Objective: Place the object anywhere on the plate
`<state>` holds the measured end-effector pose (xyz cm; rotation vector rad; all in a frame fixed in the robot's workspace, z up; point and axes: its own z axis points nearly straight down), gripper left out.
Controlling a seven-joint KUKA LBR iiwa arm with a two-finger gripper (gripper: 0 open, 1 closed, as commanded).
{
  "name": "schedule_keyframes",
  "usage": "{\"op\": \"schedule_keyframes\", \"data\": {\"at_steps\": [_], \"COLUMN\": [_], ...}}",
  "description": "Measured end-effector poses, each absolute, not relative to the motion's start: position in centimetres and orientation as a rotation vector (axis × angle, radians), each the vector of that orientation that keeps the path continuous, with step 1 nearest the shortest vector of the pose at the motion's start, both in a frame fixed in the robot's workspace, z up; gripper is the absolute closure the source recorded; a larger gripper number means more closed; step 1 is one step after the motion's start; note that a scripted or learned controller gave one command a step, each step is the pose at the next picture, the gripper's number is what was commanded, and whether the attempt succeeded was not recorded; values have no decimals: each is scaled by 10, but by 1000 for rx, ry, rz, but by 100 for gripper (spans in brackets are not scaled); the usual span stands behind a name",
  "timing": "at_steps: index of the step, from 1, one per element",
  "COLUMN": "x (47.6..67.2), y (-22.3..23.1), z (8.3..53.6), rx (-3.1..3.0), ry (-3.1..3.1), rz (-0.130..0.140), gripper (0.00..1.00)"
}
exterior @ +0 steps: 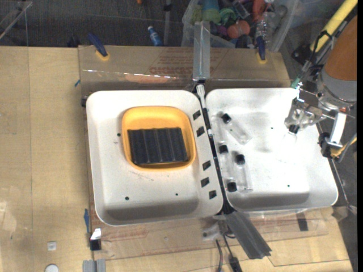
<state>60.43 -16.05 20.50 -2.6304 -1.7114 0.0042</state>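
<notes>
Plate (128, 119): orange, in the left bin (102, 152), well to the pincer's left, across the divider (209, 152).
Slab (157, 145): dark, ribbed, rectangular. I take it for the task's thing. It lies flat on the plate, inside the rim, well apart from the pincer.
Slab handling: looks stiff and light, not fragile. The ribs should give some bite. Best taken across the short sides; lying this flat it leaves little edge to catch.
Slab axis: long axis runs left-right, toward the pincer's side; ribs run across it. No clear front end.
Tubes (233, 128): clear, dark-capped, loose in the right bin (272, 174), left of the pincer and below it. Probably slippery and prone to roll.
Pincer (295, 121): at the right bin's far right edge. Too blurred to tell its spread; nothing seen in it.
</notes>
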Motion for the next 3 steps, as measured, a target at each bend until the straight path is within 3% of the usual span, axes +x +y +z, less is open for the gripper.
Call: {"op": "schedule_keyframes", "data": {"at_steps": [1,2,3], "x": [646,667,667], "y": [-156,-139,-132], "z": [207,214,239], "rx": [-2575,-2423,-2340], "ry": [-1803,-2004,-2102], "rz": [0,-2,-2], "gripper": [100,100,100]}}
